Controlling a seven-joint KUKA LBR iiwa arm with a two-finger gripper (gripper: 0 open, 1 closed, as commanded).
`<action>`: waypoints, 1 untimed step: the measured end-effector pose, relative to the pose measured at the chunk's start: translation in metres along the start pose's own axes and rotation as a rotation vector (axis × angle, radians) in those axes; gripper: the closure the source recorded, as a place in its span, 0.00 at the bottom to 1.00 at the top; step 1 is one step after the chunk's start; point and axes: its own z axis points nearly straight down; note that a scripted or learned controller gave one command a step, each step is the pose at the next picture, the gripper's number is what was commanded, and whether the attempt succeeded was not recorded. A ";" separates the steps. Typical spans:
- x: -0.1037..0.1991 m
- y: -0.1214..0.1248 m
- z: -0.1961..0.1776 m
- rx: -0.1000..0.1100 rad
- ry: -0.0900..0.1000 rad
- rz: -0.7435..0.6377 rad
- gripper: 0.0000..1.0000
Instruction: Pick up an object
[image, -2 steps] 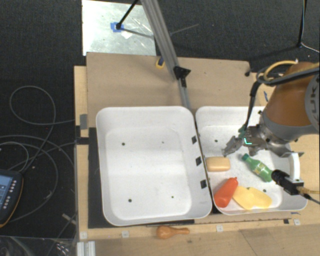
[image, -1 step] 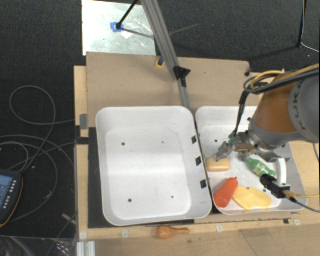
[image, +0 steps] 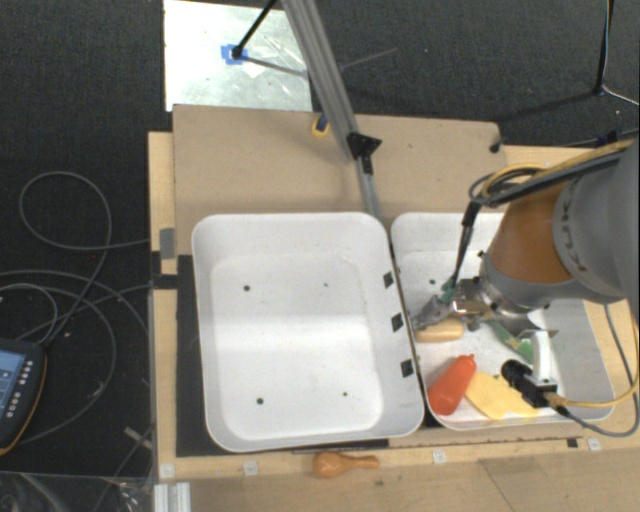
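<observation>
we can't tell the end effector (image: 440, 310) state, so we should settle squarely over the tan block (image: 440, 332) at its six o'clock in the right bin (image: 425, 235) before lifting.

The tan wooden bench (image: 270, 165) carries two shallow white plastic bins: the left bin (image: 300, 330), the right bin (image: 420, 235). At six o'clock lies a small orange-brown pear-shaped object (image: 345, 463).
</observation>
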 end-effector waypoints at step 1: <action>-0.001 0.002 -0.013 -0.006 -0.003 0.001 1.00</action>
